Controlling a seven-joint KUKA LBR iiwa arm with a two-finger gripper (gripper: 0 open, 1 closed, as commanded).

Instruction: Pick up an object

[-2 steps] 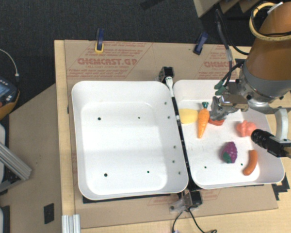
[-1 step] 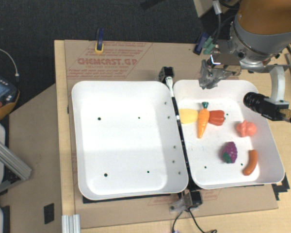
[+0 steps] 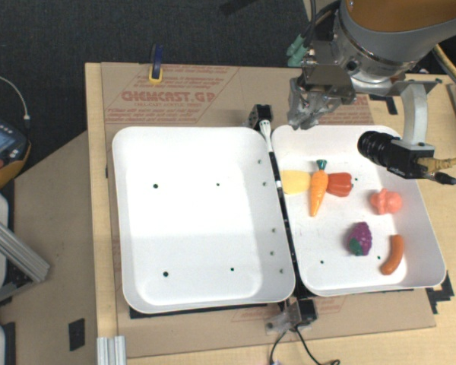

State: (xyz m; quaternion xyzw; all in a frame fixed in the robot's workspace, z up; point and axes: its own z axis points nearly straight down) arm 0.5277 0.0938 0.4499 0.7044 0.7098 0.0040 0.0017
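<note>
The right bin (image 3: 410, 276) holds several toy foods. A yellow piece (image 3: 295, 181), an orange carrot (image 3: 318, 192) and a red piece (image 3: 339, 184) lie close together near its left wall. A pink lump (image 3: 385, 201) sits toward the right wall, with a purple grape bunch (image 3: 359, 238) and a reddish sausage (image 3: 394, 254) nearer the front. My gripper (image 3: 307, 117) hangs above the back left corner of the right bin, clear of all the toys. It is open with nothing between its fingers.
The left bin (image 3: 137, 204) lies beside the right one, their walls meeting in the middle. A black cylindrical device (image 3: 387, 152) on a bracket juts over the right bin's back right. Both bins rest on a cardboard sheet (image 3: 175, 90).
</note>
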